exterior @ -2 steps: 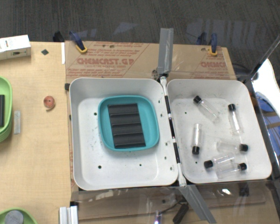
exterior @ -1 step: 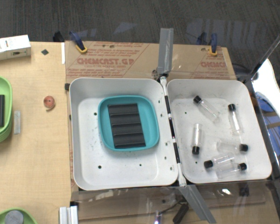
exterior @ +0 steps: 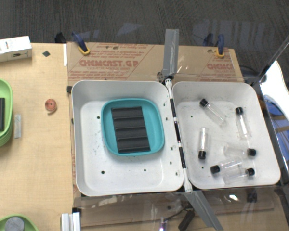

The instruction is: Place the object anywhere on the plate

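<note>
the task objects are clear vials with black caps, all lying on their sides in the right bin [exterior: 260, 105]. the target is the teal plate [exterior: 133, 127], which sits in the left bin [exterior: 86, 129] and carries a dark ribbed insert [exterior: 130, 130] across its middle.

vial layout, right bin:
- one vial [exterior: 210, 109] near the upper left, long axis diagonal, cap toward the upper left.
- one vial [exterior: 240, 121] near the upper right, long axis roughly along the bin's depth, cap at the far end.
- one vial [exterior: 202, 143] left of centre, long axis along the bin's depth, cap at the near end.
- a cluster of vials [exterior: 232, 167] near the front right corner, lying close together; how many are there cannot be told.

governing relation: the plate lies to the left of every vial, across the divider [exterior: 176, 129] where the two bins meet. the vial left of centre is nearest the plate and well apart from its neighbours, so it is judged the easiest pick.

end effector: its position and state cannot be told.
</note>
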Robot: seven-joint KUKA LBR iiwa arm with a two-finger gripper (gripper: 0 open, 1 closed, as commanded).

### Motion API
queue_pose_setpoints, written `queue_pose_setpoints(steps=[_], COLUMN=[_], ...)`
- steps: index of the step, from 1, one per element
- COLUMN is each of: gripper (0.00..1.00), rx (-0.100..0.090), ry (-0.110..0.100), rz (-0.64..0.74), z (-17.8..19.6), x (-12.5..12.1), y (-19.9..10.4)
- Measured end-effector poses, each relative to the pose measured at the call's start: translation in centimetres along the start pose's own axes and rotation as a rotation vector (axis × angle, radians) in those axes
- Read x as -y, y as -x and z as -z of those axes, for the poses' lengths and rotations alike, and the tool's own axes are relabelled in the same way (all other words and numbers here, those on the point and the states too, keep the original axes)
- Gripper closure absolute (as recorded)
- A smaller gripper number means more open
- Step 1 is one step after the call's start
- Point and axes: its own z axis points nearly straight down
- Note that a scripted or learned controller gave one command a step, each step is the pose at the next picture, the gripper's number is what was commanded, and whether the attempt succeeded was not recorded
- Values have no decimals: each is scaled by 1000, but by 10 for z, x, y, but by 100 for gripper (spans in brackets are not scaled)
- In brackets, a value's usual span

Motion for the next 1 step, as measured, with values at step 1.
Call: queue_pose_setpoints(steps=[1], gripper=[0], rx=[0], ry=[0], rz=[0], z=[0], x=[0], y=[0])
